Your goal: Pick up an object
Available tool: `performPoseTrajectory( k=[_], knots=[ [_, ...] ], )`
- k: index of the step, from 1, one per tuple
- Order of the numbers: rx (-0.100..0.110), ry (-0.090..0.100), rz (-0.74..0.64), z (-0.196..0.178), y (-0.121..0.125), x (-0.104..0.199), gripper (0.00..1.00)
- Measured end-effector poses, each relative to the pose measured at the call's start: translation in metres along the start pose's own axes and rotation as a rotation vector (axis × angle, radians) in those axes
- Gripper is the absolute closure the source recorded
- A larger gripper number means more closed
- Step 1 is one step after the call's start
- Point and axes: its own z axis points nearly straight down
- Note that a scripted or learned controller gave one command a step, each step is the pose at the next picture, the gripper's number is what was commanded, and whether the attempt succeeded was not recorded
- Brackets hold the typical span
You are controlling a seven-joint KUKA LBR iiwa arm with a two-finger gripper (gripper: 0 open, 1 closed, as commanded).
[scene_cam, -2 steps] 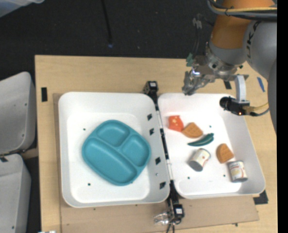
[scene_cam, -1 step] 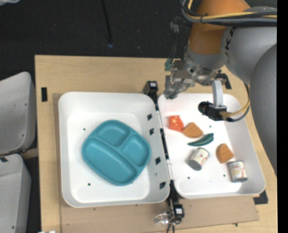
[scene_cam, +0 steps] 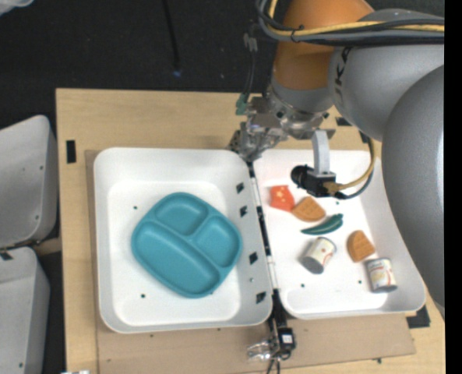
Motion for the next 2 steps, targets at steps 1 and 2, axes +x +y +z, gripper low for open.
performPoseTrajectory(
  k=[1, 2],
  knots=[
    [-0.001, -0.001, 0.001, -0.0048, -0.0031, 0.0514, 1.00],
    [-0.001, -0.002, 0.005, -0.0047, -0.0029, 0.0483, 0.00]
  ],
)
